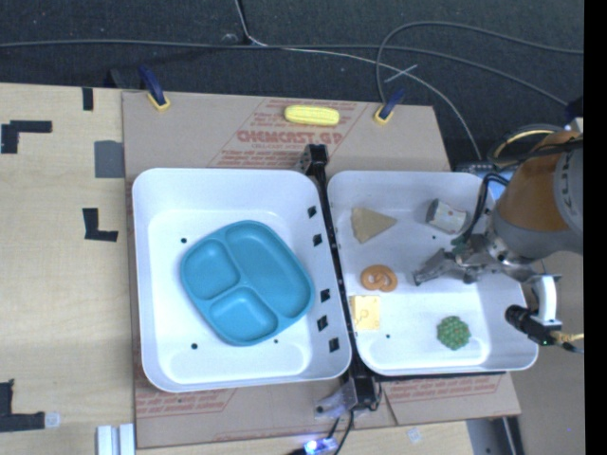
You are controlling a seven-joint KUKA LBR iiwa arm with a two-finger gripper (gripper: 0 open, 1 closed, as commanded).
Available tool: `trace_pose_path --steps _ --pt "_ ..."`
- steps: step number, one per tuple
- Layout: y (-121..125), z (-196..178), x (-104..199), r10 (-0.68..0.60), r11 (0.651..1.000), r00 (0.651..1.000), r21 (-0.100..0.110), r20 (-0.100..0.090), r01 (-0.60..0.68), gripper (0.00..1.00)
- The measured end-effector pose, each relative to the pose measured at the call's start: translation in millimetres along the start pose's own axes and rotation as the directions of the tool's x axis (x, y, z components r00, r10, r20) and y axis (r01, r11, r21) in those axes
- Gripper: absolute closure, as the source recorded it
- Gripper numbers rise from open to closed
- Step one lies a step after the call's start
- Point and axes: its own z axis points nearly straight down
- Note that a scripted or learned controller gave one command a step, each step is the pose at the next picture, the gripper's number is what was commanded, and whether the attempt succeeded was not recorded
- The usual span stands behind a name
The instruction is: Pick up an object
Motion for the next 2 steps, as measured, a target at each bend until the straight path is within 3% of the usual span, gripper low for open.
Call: trace_pose_path --steps 1,2 --pt "1 -11 0 0.0 1.0 1.0 -0.004 0.003 0.0 1.0" --pt "9 -56 -1 0.0 1.0 1.0 -0.002 -0.001 0.0 1.0"
